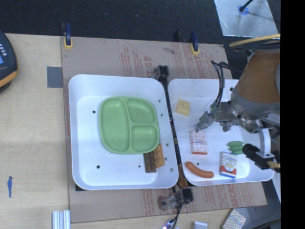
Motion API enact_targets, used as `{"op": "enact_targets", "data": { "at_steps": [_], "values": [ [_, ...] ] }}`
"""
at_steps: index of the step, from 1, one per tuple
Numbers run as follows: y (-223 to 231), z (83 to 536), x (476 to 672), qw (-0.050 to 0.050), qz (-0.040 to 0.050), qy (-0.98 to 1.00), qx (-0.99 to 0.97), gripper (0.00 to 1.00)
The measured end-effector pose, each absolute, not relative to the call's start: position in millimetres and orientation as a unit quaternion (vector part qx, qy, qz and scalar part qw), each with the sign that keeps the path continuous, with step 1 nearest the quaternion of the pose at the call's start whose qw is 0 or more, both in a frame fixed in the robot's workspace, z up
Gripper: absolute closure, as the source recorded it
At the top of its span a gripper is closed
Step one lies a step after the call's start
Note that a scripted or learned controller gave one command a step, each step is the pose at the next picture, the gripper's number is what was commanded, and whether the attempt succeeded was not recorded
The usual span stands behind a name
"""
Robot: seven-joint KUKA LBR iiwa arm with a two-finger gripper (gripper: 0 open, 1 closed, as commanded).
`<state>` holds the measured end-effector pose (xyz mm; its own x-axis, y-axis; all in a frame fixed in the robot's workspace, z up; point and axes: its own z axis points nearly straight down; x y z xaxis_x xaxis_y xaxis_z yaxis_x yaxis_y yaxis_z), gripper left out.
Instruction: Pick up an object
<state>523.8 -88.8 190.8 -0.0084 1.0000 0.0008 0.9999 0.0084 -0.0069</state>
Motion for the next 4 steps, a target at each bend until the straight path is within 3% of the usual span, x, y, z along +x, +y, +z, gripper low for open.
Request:
{"op": "enact_targets", "data": {
  "at_steps": [1,2,4],
  "values": [
    [-103.0,107.4,534.1,0.004,0.0038,-0.709,-0.706,0.0],
    [-98.9,90.5,516.8,0.003,0.0023,-0.709,-0.706,0.0],
    [-96.9,92.8,517.1,0.001,0.0009,-0.708,-0.706,0.0]
  ]
}}
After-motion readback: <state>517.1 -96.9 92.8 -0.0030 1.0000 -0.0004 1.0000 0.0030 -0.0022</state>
